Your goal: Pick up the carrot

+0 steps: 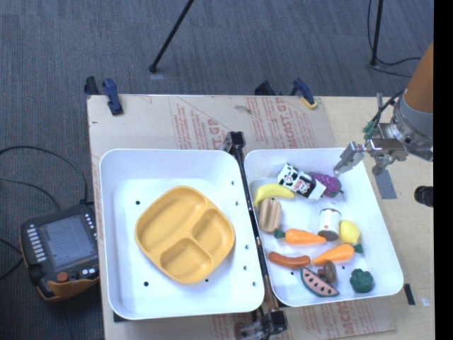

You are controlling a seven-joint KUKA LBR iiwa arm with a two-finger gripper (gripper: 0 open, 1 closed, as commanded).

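While pincer hovers open; carrot well apart

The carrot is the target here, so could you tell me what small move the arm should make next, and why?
Probably move the gripper left and toward the camera, over the nearer carrot. It hovers at the right bin's far right rim, apart from both carrots, holding nothing.

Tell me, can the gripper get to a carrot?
Probably yes. The gripper hangs over the right bin's far edge, and both carrots lie uncovered, though toys crowd close.
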